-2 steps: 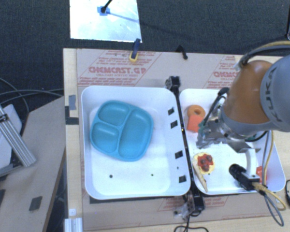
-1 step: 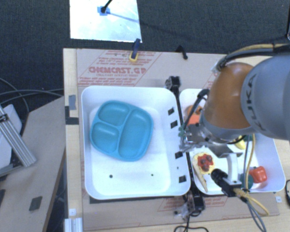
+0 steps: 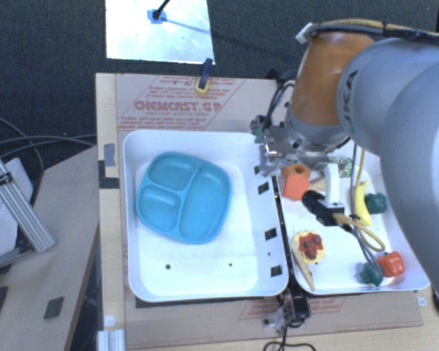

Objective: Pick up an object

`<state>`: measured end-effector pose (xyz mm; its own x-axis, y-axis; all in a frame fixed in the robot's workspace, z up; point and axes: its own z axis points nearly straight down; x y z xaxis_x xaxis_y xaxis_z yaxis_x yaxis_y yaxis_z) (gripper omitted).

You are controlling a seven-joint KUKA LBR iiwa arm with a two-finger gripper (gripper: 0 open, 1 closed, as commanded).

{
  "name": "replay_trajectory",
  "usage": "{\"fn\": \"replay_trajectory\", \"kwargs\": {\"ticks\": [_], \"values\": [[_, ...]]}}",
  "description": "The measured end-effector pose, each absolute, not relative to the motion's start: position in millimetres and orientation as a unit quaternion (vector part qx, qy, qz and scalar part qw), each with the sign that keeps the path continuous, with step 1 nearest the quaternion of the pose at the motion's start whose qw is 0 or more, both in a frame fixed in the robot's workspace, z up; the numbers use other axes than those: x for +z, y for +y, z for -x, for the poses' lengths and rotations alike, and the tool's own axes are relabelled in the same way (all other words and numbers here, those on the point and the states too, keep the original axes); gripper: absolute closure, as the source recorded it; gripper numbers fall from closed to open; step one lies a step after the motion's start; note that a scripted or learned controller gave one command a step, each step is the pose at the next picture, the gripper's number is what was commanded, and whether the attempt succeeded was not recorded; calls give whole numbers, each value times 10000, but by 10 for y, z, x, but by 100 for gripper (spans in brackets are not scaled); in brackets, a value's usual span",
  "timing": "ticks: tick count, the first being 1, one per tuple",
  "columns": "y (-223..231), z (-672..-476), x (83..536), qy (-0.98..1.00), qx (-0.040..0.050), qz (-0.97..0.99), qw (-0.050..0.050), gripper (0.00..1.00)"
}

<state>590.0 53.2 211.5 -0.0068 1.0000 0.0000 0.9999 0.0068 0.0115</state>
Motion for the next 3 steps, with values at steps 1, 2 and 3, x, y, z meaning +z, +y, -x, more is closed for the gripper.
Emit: {"fn": "replay_trajectory", "kwargs": {"ticks": [1, 2, 3], "values": [[-66, -5424, 1826, 7052, -20, -7090, -12, 100], [-1122, -5015, 2092, 7032, -11, -7110, 24, 100], [-529, -5875, 2338, 7111, 41, -7031, 36, 100]]}}
